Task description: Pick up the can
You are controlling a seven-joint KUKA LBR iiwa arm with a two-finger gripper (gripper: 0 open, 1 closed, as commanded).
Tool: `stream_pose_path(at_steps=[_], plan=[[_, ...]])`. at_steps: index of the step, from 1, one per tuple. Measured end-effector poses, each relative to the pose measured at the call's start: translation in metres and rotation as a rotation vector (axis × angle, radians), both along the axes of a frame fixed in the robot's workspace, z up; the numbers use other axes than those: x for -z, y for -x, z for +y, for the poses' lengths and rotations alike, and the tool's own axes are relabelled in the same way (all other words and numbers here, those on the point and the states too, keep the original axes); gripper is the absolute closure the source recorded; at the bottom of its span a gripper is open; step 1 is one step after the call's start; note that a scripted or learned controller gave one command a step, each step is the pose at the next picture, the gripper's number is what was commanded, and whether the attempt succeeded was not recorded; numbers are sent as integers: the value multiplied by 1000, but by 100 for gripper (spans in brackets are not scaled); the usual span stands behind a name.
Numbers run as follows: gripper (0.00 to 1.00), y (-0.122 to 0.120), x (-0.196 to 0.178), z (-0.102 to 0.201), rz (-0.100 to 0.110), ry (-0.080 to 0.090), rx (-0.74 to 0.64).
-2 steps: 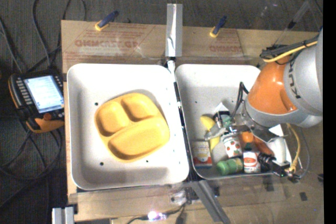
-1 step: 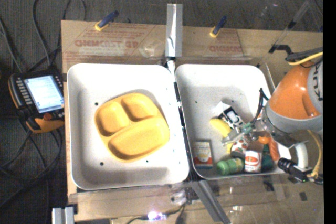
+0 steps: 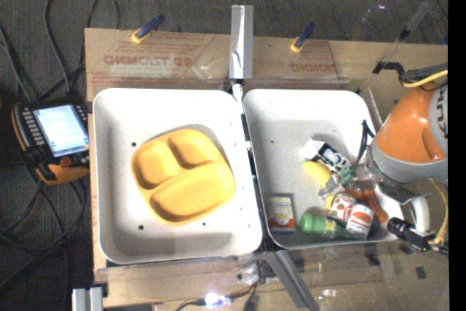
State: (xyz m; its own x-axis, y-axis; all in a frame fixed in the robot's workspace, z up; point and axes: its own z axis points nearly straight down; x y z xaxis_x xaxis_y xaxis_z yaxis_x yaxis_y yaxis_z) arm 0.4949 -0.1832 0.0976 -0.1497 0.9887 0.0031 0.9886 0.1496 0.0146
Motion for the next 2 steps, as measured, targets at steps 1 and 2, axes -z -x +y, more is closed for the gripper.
stream_pose_path(at_steps=[1, 2], plan=[[100, 11, -106, -40, 15, 4, -315], [100, 10, -210, -40, 11, 7, -475]])
